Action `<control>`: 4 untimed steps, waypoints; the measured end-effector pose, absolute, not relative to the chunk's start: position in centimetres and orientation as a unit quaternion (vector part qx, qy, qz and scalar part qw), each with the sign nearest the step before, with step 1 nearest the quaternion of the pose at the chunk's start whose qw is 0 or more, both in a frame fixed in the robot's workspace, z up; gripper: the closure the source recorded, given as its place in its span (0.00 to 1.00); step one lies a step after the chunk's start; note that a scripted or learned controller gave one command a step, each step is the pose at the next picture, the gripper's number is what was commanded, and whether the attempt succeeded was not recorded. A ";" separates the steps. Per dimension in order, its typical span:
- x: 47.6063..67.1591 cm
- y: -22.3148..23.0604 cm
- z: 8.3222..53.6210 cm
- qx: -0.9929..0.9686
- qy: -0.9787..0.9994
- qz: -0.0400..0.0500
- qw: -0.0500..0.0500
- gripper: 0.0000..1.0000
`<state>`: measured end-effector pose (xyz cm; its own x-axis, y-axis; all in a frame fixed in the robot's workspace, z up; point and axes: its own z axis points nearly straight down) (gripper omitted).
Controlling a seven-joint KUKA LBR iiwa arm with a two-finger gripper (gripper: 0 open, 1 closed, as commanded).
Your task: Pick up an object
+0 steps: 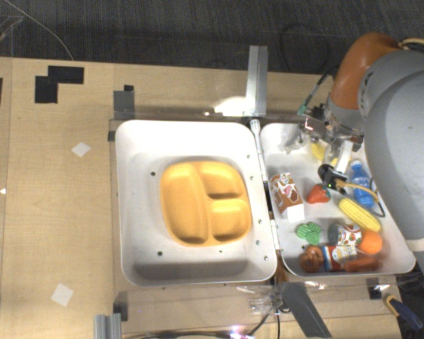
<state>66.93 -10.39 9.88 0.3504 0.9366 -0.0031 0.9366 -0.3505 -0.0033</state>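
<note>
My gripper point(336, 154) hangs over the far part of the right bin point(291, 136), under the orange-banded wrist. Beneath and beside it lie a yellow item point(317, 150) and a blue item point(359, 179). Toward the front of that bin are a brown-and-white carton point(285, 191), a red piece point(318, 194), a corn cob point(359, 214), a green piece point(309, 232), a small can point(347, 239), an orange ball point(371, 243) and a brown figure point(311, 258). Nothing shows between the fingers.
The left bin point(138, 189) holds a yellow divided tray point(205, 201) in its middle. A metal post point(257, 80) stands behind the wall shared by the two bins. The big grey arm link point(406, 140) covers the right bin's right side.
</note>
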 end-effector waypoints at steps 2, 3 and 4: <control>62.4 -10.1 8.9 -0.880 -0.474 -0.004 -0.001 0.00; 66.7 -16.3 9.5 -0.905 -0.426 0.003 0.001 0.00; 62.0 -19.7 14.5 -0.893 -0.450 -0.003 -0.004 0.00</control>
<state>62.03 -19.71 14.49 0.5942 0.8043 0.0028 0.8042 -0.5942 0.0094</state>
